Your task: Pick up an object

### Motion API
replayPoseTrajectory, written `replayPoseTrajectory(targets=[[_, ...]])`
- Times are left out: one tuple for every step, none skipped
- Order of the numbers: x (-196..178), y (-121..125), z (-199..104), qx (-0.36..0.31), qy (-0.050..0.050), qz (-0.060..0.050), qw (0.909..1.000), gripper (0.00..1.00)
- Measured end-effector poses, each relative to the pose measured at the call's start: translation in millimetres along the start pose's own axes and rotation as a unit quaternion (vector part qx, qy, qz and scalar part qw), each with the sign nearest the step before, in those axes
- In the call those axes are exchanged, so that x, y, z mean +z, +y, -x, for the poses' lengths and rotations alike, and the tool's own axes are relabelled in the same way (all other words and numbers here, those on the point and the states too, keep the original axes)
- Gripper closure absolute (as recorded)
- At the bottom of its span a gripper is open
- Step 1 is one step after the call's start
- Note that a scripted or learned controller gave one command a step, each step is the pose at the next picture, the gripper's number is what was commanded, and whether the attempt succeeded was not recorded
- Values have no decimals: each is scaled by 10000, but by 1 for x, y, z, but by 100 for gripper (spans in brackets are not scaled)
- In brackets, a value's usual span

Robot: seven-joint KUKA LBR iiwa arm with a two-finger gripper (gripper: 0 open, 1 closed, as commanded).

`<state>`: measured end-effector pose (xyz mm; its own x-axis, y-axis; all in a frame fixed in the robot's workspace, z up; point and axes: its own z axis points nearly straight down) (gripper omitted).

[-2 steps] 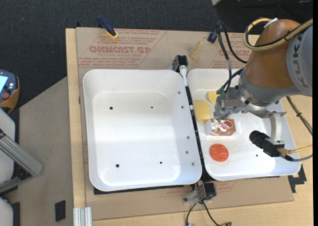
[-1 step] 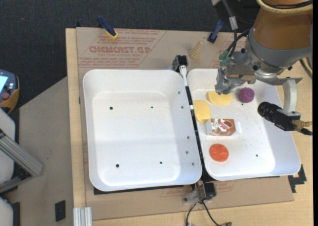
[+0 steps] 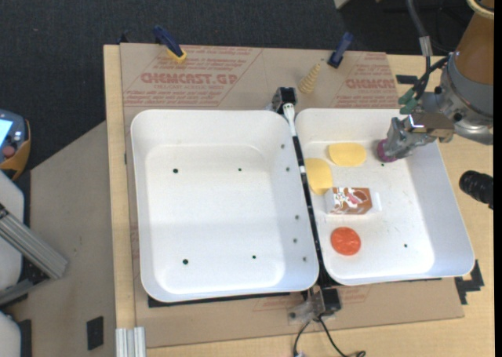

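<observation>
A: On the left of the bench, what do you see?

B: The left bin (image 3: pixel 212 206), its floor bare but for a few dark dots. Moving right, past the black divider where the two bins meet, comes the right bin (image 3: pixel 423 222).

A: And what lies in it?

B: At about nine o'clock in that bin, against the left wall, a yellow piece (image 3: pixel 318 175) with its long axis running twelve to six. Just beyond it toward one o'clock lies a second yellow piece (image 3: pixel 347 154), an oval stretched nine to three. Below them, near the bin's middle, a clear packet with a red and white print (image 3: pixel 352 200) lies flat, long axis nine to three, tilted slightly. At six o'clock from the packet sits a round red-orange object (image 3: pixel 346 241), which points no way.

A: And the arm?

B: At the bin's two o'clock corner, the gripper (image 3: pixel 392 147) hangs low over the floor, with a purplish object (image 3: pixel 386 151) at its tips. Whether the fingers pinch it, I cannot tell.
</observation>
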<state>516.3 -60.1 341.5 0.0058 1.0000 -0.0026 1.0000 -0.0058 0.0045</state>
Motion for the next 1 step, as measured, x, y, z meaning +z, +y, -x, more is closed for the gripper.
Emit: replayPoseTrajectory(targets=[[-204, -37, -16, -41, 12, 88, 10000, 100]])
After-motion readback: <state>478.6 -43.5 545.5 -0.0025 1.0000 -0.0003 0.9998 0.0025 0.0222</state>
